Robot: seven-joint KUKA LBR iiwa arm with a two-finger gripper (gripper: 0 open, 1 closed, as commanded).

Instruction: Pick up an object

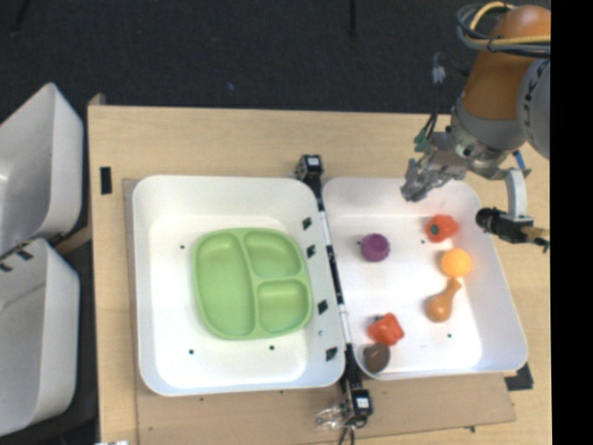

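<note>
Pincer (pixel 414 189) hovers over R bin (pixel 496 341) back edge, grip state: can't tell. R bin objs: purple ball (pixel 374 247) mid, red-orange pepper (pixel 442 228) just right of pincer, orange gourd toy (pixel 448 283) near right wall, red toy (pixel 386 328) + brown obj (pixel 375 358) front-left corner. L bin (pixel 167 360): green divided plate (pixel 252 281).
</note>
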